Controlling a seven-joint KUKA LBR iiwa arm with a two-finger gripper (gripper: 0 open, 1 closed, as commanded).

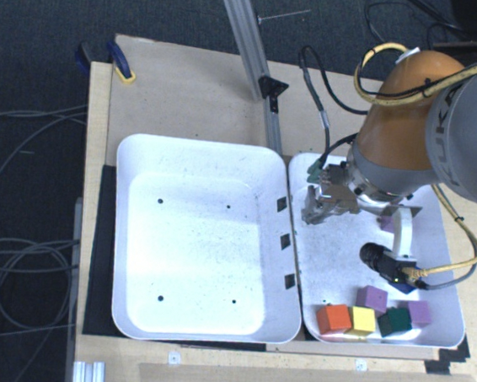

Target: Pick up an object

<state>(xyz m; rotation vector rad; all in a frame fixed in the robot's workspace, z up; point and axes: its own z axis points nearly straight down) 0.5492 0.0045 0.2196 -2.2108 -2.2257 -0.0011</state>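
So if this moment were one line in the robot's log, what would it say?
gripper: over right bin, upper left part | nothing seen between it | blocks: orange, yellow, green, purple clustered at near edge

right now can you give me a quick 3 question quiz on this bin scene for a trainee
1. True or false: the coloured blocks lie in the left bin.
2. Which block sits furthest left in the cluster? A. orange block B. green block C. yellow block
3. Fill in: the gripper hangs over the far left part of the ____ bin, near the wall between the bins.

Key
1. False: the blocks lie in the near corner of the right bin, two purple blocks among them.
2. A
3. right
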